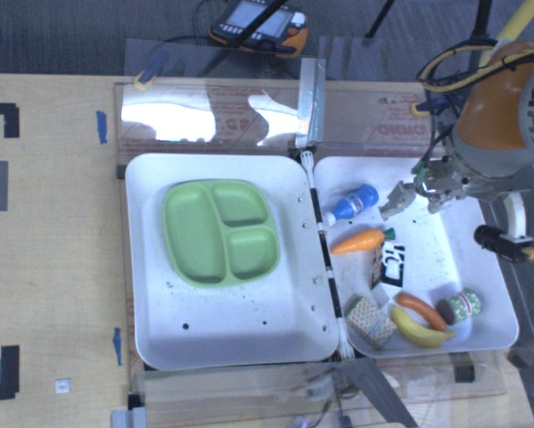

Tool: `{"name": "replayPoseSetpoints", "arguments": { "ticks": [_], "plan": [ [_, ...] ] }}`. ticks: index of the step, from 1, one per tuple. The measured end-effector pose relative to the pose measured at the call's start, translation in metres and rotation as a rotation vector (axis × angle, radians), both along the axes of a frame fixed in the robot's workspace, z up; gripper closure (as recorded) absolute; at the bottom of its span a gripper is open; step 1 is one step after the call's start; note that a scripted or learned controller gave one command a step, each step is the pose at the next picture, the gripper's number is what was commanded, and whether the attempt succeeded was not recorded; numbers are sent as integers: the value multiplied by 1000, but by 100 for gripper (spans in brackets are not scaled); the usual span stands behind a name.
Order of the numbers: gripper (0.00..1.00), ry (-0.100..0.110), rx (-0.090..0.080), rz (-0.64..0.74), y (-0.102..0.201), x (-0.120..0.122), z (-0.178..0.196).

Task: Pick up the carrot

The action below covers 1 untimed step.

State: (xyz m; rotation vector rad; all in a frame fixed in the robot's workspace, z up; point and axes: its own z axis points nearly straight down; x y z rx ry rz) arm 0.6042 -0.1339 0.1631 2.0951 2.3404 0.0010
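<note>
Reaching step, with nothing held. Gripper (415, 194) fingers apart, hanging up and right of the carrot (359, 241). Next: go down-left, then squeeze.

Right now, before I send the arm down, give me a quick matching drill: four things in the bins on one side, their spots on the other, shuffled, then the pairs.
Things:
1. carrot
2. green tray
3. banana
4. blue bottle

Places:
A. left bin, alone near its middle
B. right bin, near front edge, beside the red item
C. right bin, back left corner area
D. right bin, left side, just in front of the bottle

Pairs: 1-D, 2-A, 3-B, 4-C
</note>
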Motion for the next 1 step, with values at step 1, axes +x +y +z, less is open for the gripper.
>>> {"name": "replayPoseSetpoints", "arguments": {
  "ticks": [1],
  "plan": [
    [0, 1, 0, 107, 31, 9, -9]
  ]
}}
